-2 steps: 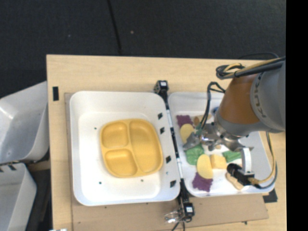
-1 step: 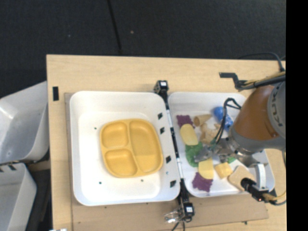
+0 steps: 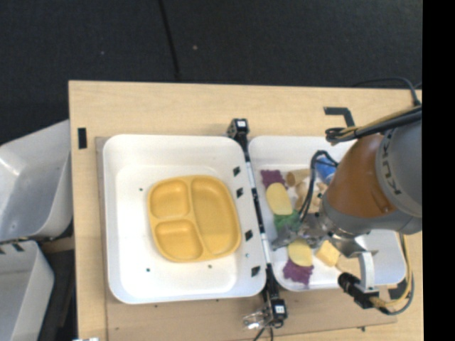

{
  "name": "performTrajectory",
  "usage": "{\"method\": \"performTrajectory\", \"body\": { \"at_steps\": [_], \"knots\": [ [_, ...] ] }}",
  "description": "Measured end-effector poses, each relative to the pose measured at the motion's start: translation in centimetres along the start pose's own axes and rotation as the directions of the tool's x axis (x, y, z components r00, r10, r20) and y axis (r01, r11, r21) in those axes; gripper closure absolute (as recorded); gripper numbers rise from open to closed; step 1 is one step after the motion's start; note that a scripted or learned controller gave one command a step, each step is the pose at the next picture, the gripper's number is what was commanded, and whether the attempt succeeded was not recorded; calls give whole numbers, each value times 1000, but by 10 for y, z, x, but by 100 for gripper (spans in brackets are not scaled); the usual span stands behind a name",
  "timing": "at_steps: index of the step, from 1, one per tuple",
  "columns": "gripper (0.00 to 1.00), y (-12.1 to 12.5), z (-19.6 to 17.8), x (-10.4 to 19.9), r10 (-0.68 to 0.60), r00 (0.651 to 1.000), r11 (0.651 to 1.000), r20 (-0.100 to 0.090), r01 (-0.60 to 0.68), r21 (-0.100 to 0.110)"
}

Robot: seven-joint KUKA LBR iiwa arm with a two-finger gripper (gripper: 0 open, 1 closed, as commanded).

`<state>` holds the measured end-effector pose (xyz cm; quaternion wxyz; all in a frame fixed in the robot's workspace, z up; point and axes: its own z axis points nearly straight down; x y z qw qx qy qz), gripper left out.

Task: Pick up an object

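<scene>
The right bin [image 3: 387, 258] holds several small objects. A yellow oval piece [image 3: 279, 199] lies near the bin's left wall, with a purple piece [image 3: 270, 177] behind it and a green piece [image 3: 286, 221] in front of it. Nearer the front lie a yellow lump [image 3: 300, 253], a purple cluster [image 3: 297, 273] and a pale yellow block [image 3: 327, 253]. A blue item [image 3: 324, 166] and a tan item [image 3: 303, 187] sit at the back, partly hidden by the arm. My gripper [image 3: 307, 239] is low in this bin, just above the yellow lump and beside the green piece.
The left bin [image 3: 128, 169] holds a yellow divided plate [image 3: 193, 217] with three compartments. The orange band and grey wrist [image 3: 362, 187] cover the middle of the right bin. Black clips [image 3: 250, 212] run along the wall between the bins. Cables [image 3: 377, 298] hang at the front right.
</scene>
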<state>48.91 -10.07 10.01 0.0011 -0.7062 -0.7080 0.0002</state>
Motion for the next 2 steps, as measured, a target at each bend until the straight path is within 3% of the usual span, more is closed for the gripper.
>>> {"method": "performTrajectory", "body": {
  "at_steps": [1, 2],
  "knots": [
    [100, 1, -11, -3, 10, 1000, 1000, 2, -10, -4],
    [100, 44, -106, 66, -7, 1000, 1000, -1, 7, -14]
  ]
}}
